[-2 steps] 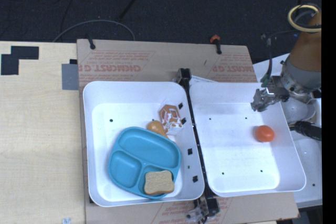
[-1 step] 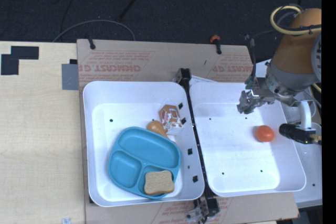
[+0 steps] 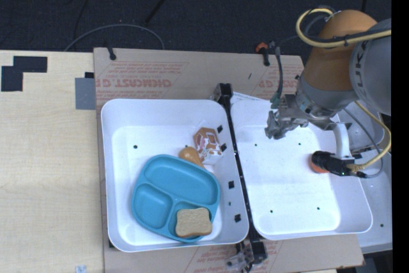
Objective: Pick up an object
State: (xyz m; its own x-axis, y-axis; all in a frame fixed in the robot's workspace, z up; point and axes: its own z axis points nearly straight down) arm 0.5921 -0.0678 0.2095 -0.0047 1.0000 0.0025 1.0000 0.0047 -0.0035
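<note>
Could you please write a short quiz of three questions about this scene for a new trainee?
1. True or false: the slice of bread lies in a compartment of the blue tray.
2. Which bin is the gripper over? A) left bin B) right bin
3. Fill in: the arm reaches in from the view's ____.

Key: 1 true; 2 B; 3 right.

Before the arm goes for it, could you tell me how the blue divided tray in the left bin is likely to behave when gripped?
The blue divided tray looks like thin moulded plastic, so probably stiff and light. Its wide, flat shape likely leaves only the raised rim to pinch. The slice of bread sitting in one compartment may slide off if the tray tilts.
</note>
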